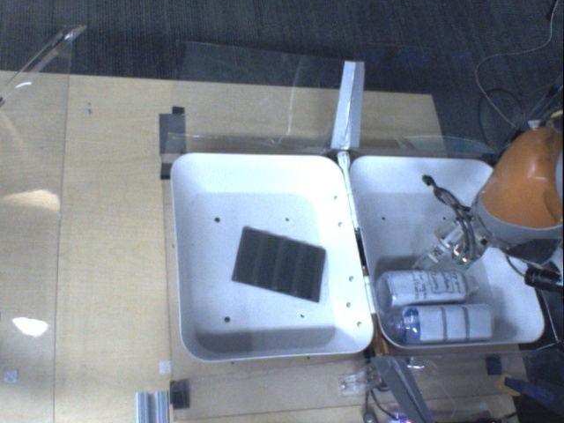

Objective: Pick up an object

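A dark ribbed rectangular pad [279,263] lies flat in the middle of the left bin [198,201]. In the right bin [388,192], two plastic bottles lie on their sides near the front: a grey-labelled one [427,285] and, in front of it, a clear one with a blue cap end [445,322]. My gripper [451,247] hangs below the orange wrist band [527,183], low in the right bin just behind the grey-labelled bottle. Nothing shows between its fingers.
The metal divider post [348,104] stands at the back between the bins. Cables [520,77] trail at the far right. Clamps and wires [388,386] sit at the front edge below the right bin. Light wooden bench [88,236] extends left.
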`<state>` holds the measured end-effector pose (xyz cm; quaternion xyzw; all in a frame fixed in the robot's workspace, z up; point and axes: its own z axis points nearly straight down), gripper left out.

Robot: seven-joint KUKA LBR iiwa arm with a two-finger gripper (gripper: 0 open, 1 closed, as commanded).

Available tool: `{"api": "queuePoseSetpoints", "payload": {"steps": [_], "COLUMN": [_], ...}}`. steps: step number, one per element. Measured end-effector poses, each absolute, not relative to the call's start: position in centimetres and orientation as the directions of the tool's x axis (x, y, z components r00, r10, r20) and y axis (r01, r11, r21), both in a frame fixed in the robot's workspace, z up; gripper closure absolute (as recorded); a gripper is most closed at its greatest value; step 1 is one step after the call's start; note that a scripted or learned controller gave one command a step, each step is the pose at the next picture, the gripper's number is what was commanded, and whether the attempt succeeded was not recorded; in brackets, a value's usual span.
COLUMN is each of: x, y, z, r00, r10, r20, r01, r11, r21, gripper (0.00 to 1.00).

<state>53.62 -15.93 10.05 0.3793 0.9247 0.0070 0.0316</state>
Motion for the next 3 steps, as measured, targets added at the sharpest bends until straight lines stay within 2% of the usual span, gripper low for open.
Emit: {"api": "queuePoseSetpoints", "payload": {"steps": [1,2,3], "x": [58.4,58.6,58.6], "y": [-8.7,-8.6,-8.6], "z": [9.2,10.4,10.4], "r00": [-0.639,-0.641,-0.64], "r10": [0.77,0.768,0.768], "r20": [-0.005,-0.009,-0.009], "r01": [0.77,0.768,0.768], "r11": [0.639,0.641,0.641], "r21": [0.006,0.012,0.012], "gripper": [0.0,1.0,0.0]}}
